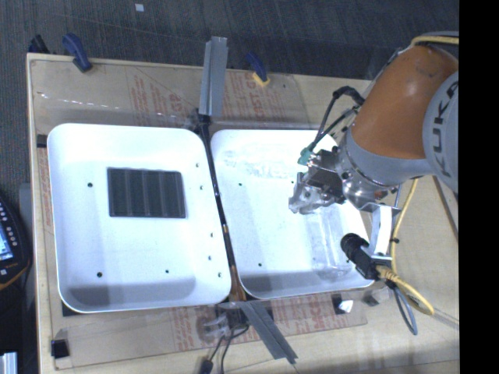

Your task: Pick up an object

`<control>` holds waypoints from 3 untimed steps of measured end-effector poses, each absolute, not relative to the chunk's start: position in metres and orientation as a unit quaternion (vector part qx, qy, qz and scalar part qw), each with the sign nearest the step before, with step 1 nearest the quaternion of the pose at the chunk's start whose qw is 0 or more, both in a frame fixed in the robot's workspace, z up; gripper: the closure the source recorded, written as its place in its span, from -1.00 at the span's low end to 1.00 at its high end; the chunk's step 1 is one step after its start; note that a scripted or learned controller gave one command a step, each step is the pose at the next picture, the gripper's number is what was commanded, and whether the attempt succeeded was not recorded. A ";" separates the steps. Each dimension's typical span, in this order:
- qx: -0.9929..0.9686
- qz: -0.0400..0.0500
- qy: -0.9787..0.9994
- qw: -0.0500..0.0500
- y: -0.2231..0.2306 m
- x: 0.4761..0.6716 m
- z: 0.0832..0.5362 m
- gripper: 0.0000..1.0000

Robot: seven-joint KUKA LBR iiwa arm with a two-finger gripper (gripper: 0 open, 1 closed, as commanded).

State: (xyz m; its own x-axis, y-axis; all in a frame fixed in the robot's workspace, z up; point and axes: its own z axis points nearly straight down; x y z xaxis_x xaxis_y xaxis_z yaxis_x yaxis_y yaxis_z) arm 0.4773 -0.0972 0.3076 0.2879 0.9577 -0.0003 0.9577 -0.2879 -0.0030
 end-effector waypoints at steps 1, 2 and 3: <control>-0.666 0.000 -0.746 -0.001 -0.112 0.498 0.362 1.00; -0.771 0.002 -0.637 0.001 -0.089 0.477 0.350 1.00; -0.644 0.001 -0.765 0.000 -0.173 0.502 0.325 1.00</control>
